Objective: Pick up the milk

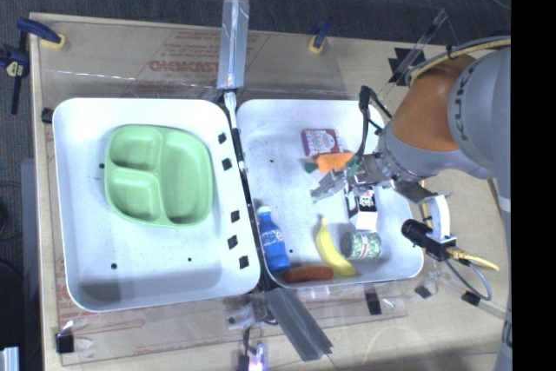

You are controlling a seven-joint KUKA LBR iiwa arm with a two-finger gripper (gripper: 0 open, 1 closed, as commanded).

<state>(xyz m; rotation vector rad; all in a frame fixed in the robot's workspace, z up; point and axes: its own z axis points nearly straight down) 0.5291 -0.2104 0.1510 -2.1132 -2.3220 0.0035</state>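
Grey arm (pixel 482 113), orange band, metal pincer (pixel 334 185), blk cables

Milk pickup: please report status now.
Gripper low in right bin, near carrot. Milk beside it, not held. Banana and can crowd milk.

Divided plate (pixel 159 175) in left bin (pixel 78 274); in right bin (pixel 287 122): bottle (pixel 274 237) by the left wall; banana (pixel 329 248) just left of can (pixel 361 245); sausage (pixel 307 274) along the front wall; carton (pixel 365 206) behind can

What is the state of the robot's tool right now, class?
Tool: over the right white bin beside the small orange carrot; open or closed cannot be told.
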